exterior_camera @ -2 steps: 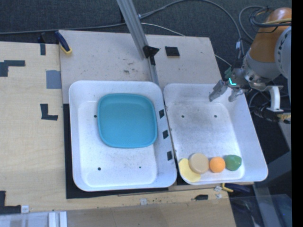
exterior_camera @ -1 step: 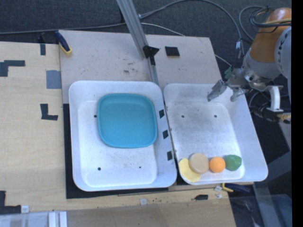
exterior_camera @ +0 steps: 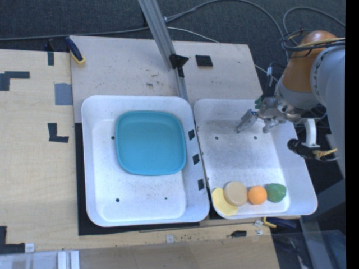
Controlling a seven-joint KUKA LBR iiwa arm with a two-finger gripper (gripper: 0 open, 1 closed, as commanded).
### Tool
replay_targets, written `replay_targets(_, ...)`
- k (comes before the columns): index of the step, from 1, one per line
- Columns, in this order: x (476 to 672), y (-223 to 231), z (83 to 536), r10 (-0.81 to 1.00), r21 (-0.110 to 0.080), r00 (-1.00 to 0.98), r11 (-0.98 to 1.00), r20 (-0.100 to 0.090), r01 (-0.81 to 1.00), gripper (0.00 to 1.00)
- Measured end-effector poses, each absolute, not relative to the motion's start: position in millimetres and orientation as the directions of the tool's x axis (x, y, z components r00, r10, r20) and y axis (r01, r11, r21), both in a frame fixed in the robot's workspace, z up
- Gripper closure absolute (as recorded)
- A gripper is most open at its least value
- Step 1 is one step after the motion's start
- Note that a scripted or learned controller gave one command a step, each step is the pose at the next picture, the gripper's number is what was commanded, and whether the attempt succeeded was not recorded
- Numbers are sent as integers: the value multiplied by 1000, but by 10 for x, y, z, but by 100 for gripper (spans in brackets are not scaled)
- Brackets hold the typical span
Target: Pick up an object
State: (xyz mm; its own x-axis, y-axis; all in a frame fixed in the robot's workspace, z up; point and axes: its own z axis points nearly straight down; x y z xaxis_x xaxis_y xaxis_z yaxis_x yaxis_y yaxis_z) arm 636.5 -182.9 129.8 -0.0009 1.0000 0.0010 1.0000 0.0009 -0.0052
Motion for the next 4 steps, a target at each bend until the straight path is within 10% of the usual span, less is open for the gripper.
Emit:
replay_targets(1, 6365, -1824, 881, 1000, -1, -1, 1, 0, 1000, 0)
replay_targets(2, 6369, -1824, 995, 1000, 0, -1, 1, -1, 1000, 100)
replay_targets(4, 6385, -1723, 1895, 1000, 3, -1, 1, -1, 1000, 100)
